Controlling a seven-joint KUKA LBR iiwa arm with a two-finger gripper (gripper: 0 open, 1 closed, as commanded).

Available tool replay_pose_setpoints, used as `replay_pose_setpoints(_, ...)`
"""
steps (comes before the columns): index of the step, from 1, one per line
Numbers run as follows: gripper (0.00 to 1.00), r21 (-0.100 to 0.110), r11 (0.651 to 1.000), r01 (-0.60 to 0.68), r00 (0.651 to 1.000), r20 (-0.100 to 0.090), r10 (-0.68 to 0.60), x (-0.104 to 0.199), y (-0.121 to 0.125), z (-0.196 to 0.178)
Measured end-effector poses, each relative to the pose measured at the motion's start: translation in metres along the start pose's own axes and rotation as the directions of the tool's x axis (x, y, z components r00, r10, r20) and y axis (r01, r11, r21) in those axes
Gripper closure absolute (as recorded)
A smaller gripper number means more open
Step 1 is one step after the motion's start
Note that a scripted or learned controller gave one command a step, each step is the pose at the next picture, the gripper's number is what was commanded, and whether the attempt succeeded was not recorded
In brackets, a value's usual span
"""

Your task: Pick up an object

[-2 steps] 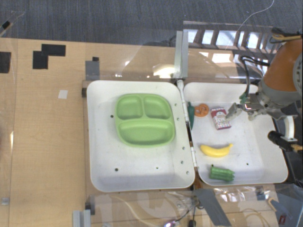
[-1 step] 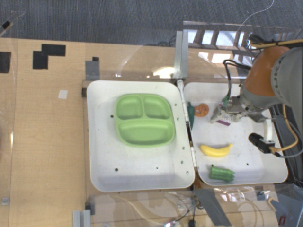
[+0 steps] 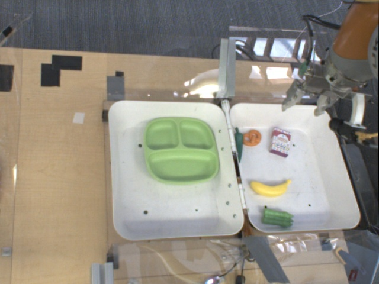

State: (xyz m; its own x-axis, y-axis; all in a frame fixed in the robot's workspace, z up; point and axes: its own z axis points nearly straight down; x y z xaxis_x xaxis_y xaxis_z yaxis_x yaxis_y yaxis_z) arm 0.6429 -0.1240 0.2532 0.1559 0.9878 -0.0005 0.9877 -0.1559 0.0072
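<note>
My gripper [image 3: 306, 103] hangs over the far edge of the right bin [image 3: 331, 212], open, with nothing between its two pale fingers. Below it in that bin lie a small maroon and white box [image 3: 280, 142], an orange round piece [image 3: 252, 138], a yellow banana [image 3: 270, 187] and a green vegetable [image 3: 277, 218]. A slim dark green item [image 3: 238, 142] rests against the bin's left wall. The box is the nearest thing to the gripper, lying toward the camera and a little left of it.
The left bin [image 3: 130, 212] holds a light green divided plate [image 3: 180, 149]. A grey metal post [image 3: 227, 70] stands at the far end of the ridge between the bins, with a metal frame [image 3: 266, 40] behind the right bin.
</note>
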Motion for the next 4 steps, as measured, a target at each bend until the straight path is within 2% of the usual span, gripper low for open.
replay_pose_setpoints(1,0.00,0.006,1.000,0.006,1.000,0.000,-0.006,-0.033,-0.008,0.088)
replay_pose_setpoints(2,0.00,0.005,0.997,-0.077,0.997,-0.001,0.077,-0.011,-0.029,0.096)
replay_pose_setpoints(3,0.00,0.002,0.989,0.150,0.989,-0.001,-0.150,-0.020,-0.021,0.079)
replay_pose_setpoints(4,0.00,-0.005,0.988,0.152,0.988,0.001,-0.152,-0.045,-0.001,0.164)
